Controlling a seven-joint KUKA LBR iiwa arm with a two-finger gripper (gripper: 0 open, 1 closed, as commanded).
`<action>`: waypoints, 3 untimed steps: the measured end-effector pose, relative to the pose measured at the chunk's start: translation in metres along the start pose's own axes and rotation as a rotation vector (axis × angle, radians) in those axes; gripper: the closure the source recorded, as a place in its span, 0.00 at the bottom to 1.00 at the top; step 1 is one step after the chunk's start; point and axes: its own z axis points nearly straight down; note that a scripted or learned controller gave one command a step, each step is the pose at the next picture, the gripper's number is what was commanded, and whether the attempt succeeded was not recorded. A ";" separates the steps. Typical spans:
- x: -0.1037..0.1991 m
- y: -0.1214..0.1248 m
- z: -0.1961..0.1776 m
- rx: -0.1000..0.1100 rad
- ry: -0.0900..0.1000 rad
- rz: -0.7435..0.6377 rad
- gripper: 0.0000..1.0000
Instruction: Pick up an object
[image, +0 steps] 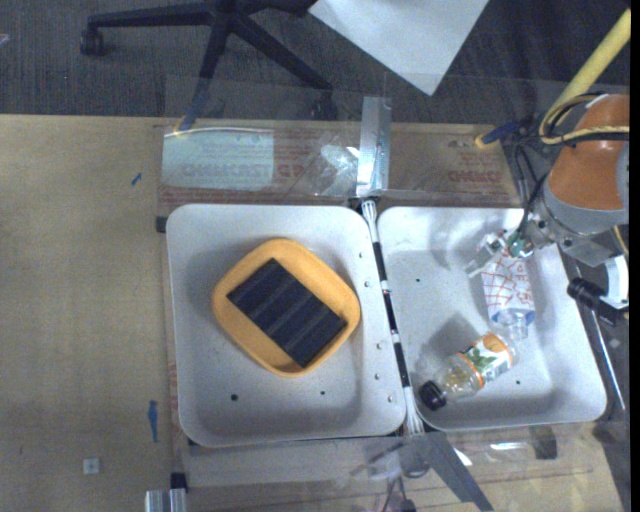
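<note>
Overhead slanted view of the bench. The arm (588, 175) enters from the right edge, its orange band uppermost, and bends down and leftward over the far right corner of the right bin (440, 250). The wrist ends in the claw (518, 240), which sits low over that bin's upper right area. The claw's tip is small and partly lost against wiring and the pale bin floor, so it cannot be told whether it is apart or together, and nothing can be made out as clamped in it.

Directly below the claw, touching or very nearly touching its tip, lies a crumpled red-and-white packet (505, 285), stretching away from the claw toward the near side of the bin. Further toward the near side, and slightly left of the claw, a clear bottle (478, 365) with an orange label lies on its side on the bin floor. Its black cap (432, 395) points away from the claw toward the bin's near left corner. The bottle lies just beside the packet's lower end.

Well to the left of the claw, past the divide between the bins, the left bin (200, 260) holds a yellow tray (240, 335) bearing a dark ribbed panel (287, 312), lying flat and well apart from the arm.
</note>
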 end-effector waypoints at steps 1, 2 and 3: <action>-0.004 0.001 0.001 0.004 -0.002 -0.081 0.00; -0.001 -0.001 0.000 0.001 -0.001 -0.104 0.00; 0.008 -0.005 0.000 -0.006 -0.011 -0.211 0.00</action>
